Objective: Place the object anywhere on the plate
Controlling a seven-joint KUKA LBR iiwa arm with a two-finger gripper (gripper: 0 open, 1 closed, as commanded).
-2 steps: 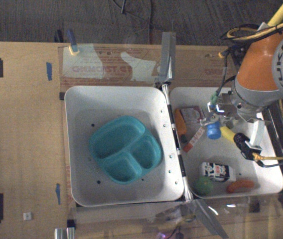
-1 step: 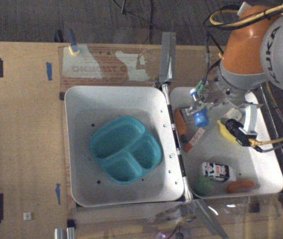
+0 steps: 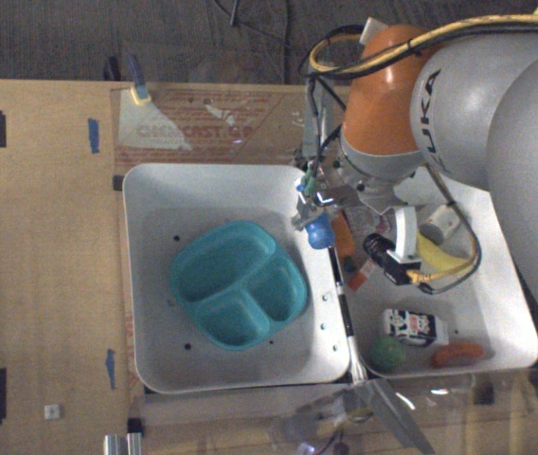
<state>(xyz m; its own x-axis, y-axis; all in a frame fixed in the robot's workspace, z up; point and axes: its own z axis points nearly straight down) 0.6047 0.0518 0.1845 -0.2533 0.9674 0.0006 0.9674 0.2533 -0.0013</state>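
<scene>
Object: you can make out a small blue thing (image 3: 320, 233) just under the gripper (image 3: 313, 207), above the divide between the two bins, right of the teal three-compartment plate (image 3: 239, 284) lying in the left bin (image 3: 146, 282); whether the claw is clenched on it or released, you cannot tell from this angle. In the right bin (image 3: 511, 335) you see a yellow banana (image 3: 444, 257), a small milk carton (image 3: 411, 326), a green ball (image 3: 389, 353) and an orange carrot-like piece (image 3: 457, 354).
</scene>
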